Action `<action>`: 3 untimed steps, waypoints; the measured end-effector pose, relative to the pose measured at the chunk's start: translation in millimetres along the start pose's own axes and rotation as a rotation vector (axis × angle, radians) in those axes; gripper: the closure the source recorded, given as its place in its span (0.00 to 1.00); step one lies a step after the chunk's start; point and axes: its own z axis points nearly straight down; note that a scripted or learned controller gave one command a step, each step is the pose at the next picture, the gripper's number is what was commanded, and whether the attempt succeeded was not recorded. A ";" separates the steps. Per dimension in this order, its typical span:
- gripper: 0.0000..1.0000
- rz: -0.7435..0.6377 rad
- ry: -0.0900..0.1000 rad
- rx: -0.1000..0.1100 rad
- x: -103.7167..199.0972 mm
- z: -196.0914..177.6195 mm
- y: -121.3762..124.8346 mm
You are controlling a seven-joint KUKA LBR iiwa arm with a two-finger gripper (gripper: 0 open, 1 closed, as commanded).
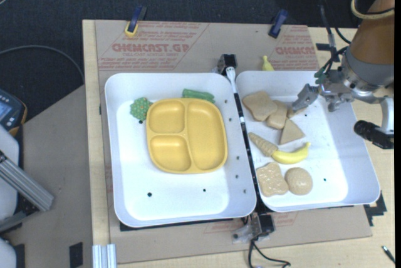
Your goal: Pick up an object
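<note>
Pincer [315,98] hangs over the right bin [351,160] toward the surface's far right corner, fingers spread, pinching nothing. Banana [292,154] lies mid-bin, just beside bread pieces [266,107].

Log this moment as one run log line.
gripper: over right bin, holding nothing | nearest: bread pieces | banana: untouched | yellow tray: left bin

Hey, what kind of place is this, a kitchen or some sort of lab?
Probably a robotics lab, not a kitchen: a robot arm reaches over two white bins of toy food clamped to a board, with cables nearby.
</note>
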 end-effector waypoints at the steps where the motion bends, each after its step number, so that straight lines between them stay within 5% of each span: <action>1: 1.00 -0.001 -0.001 -0.004 -0.1 -11.0 0.8; 2: 1.00 -0.004 -0.001 -0.014 41.7 -130.3 -64.8; 3: 1.00 -0.008 0.004 0.008 132.5 -68.1 -108.0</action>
